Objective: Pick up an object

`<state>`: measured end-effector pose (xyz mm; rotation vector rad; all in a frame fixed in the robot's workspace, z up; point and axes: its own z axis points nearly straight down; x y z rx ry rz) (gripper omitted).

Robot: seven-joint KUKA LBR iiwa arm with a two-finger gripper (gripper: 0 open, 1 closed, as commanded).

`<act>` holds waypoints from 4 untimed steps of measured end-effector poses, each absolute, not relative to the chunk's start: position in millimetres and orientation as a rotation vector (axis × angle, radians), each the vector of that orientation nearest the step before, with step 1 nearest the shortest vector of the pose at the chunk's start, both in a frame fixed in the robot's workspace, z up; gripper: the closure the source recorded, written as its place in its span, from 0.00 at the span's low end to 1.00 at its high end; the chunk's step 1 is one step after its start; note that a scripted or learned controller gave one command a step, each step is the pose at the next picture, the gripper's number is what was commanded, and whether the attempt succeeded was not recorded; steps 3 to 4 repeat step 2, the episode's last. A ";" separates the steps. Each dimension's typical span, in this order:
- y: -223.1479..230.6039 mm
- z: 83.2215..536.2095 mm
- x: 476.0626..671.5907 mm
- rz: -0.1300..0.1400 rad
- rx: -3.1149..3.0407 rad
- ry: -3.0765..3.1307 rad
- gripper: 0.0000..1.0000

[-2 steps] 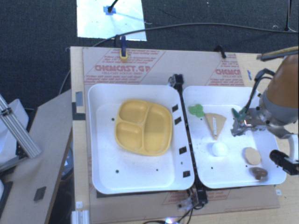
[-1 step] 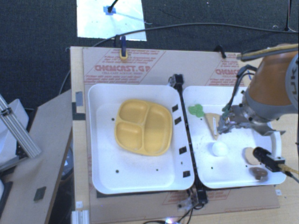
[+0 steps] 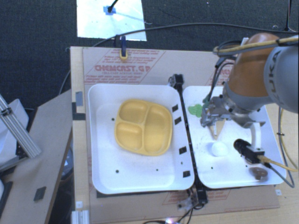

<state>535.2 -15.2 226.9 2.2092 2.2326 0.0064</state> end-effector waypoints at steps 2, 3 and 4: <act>84.5 218.4 560.0 0.005 2.211 2.231 1.00; 84.5 218.4 560.0 0.005 2.211 2.231 1.00; 84.5 218.4 560.0 0.005 2.211 2.231 1.00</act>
